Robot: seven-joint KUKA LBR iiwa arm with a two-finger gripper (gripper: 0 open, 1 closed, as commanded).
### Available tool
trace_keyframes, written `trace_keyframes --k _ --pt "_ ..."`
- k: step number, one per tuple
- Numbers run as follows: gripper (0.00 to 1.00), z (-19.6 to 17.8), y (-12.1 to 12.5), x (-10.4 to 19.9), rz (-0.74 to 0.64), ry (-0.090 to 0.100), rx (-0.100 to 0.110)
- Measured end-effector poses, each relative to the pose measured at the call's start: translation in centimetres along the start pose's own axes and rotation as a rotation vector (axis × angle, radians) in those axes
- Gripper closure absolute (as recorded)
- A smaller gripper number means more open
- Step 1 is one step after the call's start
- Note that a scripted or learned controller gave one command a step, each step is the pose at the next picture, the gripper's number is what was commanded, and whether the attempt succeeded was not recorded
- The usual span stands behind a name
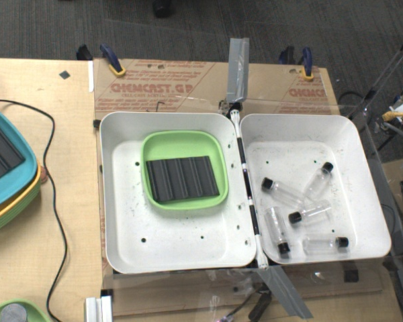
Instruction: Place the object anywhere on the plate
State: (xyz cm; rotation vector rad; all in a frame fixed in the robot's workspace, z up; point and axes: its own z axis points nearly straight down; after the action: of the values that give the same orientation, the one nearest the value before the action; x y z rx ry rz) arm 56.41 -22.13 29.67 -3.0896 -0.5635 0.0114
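Five clear vials [302, 217] with black caps lie loose in the right bin [363, 180], well apart from the green plate [218, 146]. Round and slippery, one could roll from a grasp.

Even, bright overhead light falls across the bench [40, 79], with only soft, faint shadows inside the two white bins [121, 247]. The right bin [363, 180] looks slightly washed out, so the clear vials [302, 213] blend in. Focus is moderately sharp; fine detail is grainy.
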Motion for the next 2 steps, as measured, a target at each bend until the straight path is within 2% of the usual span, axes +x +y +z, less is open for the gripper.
trace_keyframes --k 1,2 --pt "0.0 1.0 -0.4 -1.2 0.157 0.001 0.001" --pt "0.0 2.4 -2.9 -2.1 0.159 0.001 0.001"
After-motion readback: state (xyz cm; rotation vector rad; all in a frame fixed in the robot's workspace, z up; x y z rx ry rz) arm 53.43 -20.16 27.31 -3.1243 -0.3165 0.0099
